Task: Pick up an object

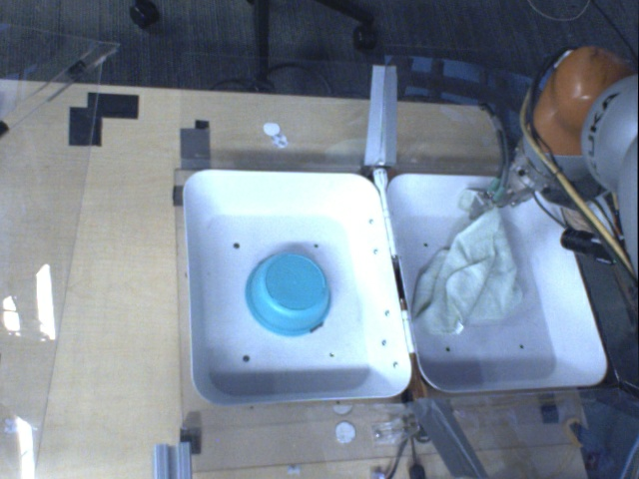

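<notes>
From my seat I see two white bins side by side on the wooden surface (120,297). The left bin (215,357) holds a blue bowl (289,293), turned upside down near the middle of its floor. The right bin (559,347) holds a pale, crumpled cloth (471,282) that runs from the bin's centre up toward its far right corner.

The arm (589,108) comes in from the right, its orange band high at the edge. The tool (502,194) sits at the cloth's upper end, where a bunch of fabric rises to meet it. The tool looks to be touching the cloth there, but I cannot tell how it is set or whether it has pinched the fabric. The rest of the cloth lies slack on the bin floor.
</notes>
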Tool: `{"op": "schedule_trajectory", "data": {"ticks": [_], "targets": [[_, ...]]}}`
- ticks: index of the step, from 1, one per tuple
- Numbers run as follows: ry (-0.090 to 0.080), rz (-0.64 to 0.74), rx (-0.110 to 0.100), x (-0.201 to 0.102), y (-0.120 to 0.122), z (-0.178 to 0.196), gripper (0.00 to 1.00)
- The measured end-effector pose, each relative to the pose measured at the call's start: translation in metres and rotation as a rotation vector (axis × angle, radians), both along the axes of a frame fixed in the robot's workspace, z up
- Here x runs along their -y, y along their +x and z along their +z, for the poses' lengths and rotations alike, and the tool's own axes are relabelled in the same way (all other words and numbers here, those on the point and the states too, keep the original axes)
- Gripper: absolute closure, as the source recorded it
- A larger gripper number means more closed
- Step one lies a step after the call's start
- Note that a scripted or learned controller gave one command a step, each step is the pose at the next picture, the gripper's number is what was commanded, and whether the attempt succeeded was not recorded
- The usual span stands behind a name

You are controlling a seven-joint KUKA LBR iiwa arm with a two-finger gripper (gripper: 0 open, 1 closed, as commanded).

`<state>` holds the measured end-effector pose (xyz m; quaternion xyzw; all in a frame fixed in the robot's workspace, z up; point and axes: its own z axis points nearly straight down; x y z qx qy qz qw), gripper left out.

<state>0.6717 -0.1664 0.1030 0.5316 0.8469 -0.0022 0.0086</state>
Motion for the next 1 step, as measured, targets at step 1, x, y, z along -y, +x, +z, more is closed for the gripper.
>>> {"op": "schedule_trajectory", "data": {"ticks": [1], "targets": [[0.014,-0.120,-0.005,-0.0694,-0.0012,0.0806,1.00]]}}
